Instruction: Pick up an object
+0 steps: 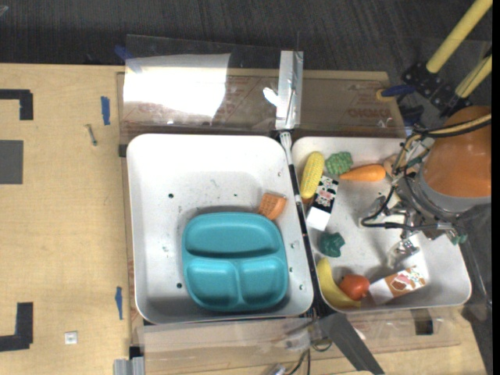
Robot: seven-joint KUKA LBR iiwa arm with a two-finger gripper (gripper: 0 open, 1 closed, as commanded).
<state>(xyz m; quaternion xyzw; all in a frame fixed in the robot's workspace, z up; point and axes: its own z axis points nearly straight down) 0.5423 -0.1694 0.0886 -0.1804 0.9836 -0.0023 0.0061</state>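
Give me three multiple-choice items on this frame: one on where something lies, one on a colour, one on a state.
1. Where does the divided tray lie?
A. in the left bin
B. in the right bin
C. on the wooden bench

2. What colour is that tray?
A. red
B. teal
C. black

3. How does the corn cob stand to the carrot?
A. stacked on it
B. apart from it, with a green item between
C. inside the tray with it

Answers:
1. A: the divided tray sits in the left bin.
2. B: its whole surface is teal.
3. B: the corn cob lies by the right bin wall at the divider, the carrot further right, with a green item between them.
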